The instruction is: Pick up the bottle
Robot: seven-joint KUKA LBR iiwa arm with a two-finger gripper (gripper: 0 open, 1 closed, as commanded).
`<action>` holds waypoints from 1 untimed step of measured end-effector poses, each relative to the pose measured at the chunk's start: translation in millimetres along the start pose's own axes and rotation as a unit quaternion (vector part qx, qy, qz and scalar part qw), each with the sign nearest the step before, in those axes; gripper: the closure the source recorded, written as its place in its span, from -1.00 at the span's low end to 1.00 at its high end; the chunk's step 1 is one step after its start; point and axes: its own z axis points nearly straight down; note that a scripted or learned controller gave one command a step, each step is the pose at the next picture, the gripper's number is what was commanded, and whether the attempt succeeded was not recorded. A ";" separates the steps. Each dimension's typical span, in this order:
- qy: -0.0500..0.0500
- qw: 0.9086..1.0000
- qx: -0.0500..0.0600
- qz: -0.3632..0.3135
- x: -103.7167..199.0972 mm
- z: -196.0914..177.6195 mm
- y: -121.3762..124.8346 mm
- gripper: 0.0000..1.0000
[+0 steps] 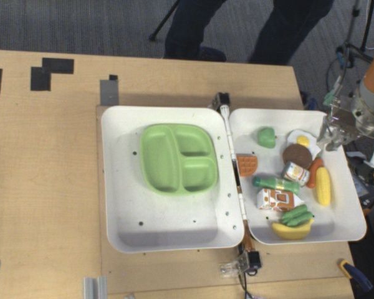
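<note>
Seen from above at a slant, two shallow white bins sit side by side on a wooden bench. The gripper (pixel 332 137) hangs over the far right edge of the right bin (pixel 352 226), at the end of a grey arm (pixel 369 108) with an orange band that reaches in from the right; whether it is spread or pressed together cannot be told, and nothing is seen held in it. The bottle (pixel 275 183), green and lying on its side, rests near the middle of the right bin, well apart from the gripper. Just in front of the bottle lies a small carton (pixel 277 199) with an orange and white label, its writing too small to read. To the right of the bottle are a small labelled jar (pixel 297 173) and a yellow corn cob (pixel 323 186); in front of the carton lies a banana (pixel 292 230). The left bin (pixel 128 229) holds a green divided plate (pixel 177 159).
</note>
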 end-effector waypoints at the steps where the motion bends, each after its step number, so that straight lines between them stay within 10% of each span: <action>1: -0.001 0.998 -0.002 0.070 -52.4 -116.0 -7.8 1.00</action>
